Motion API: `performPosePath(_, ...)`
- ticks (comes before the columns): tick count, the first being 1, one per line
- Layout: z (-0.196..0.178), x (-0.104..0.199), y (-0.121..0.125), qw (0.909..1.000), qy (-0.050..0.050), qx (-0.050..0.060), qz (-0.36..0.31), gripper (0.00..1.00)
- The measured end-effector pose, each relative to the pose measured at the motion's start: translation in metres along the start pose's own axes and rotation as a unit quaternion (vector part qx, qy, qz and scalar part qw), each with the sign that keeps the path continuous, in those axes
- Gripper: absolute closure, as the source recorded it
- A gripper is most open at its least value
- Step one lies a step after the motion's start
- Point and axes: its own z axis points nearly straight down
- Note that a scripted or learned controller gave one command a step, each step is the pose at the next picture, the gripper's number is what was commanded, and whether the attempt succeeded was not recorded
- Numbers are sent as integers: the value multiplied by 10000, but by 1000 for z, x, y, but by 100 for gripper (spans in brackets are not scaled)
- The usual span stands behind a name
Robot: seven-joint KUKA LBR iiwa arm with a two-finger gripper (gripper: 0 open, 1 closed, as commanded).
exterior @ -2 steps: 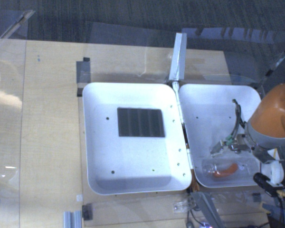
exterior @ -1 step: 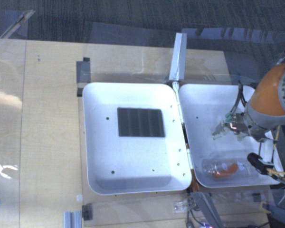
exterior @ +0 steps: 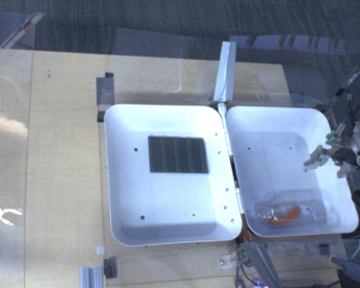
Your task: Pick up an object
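A pale wooden bench fills most of the view under a sheet of clear glare, with dark carpet beyond its far edge. Two shallow white bins sit on it side by side, touching along a shared seam. The left bin is the larger-looking one and carries a dark ribbed rectangle on its floor, a mat or grille, well to the left of the seam. The right bin lies just across that seam, and the one thing worth picking lies in it: a clear plastic bottle on its side with something orange inside, resting near the bin's front wall, well right of the seam. The arm comes in over the right bin's far side, and its gripper hangs above the bin floor, further from the seam than the bottle's middle and set back from it toward the rear. How far its fingers are spread I cannot tell at this size, and nothing can be made out between them. By my reading the task is in its approach step, with the grasp not yet made. The next move would call for shifting forward toward the front wall, centring over the bottle, then lowering across its narrow width. Counted: two bins, one dark rectangle, one bottle, one gripper.
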Motion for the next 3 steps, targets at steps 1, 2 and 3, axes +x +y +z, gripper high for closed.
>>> performPosePath(1, 108, 10, -20, 9966, 6, -38, -823, 0)
performPosePath(2, 107, 15, -21, 9845, -12, -57, -1751, 0)
performPosePath(3, 63, 11, -23, 9800, 4, -6, -1989, 0)
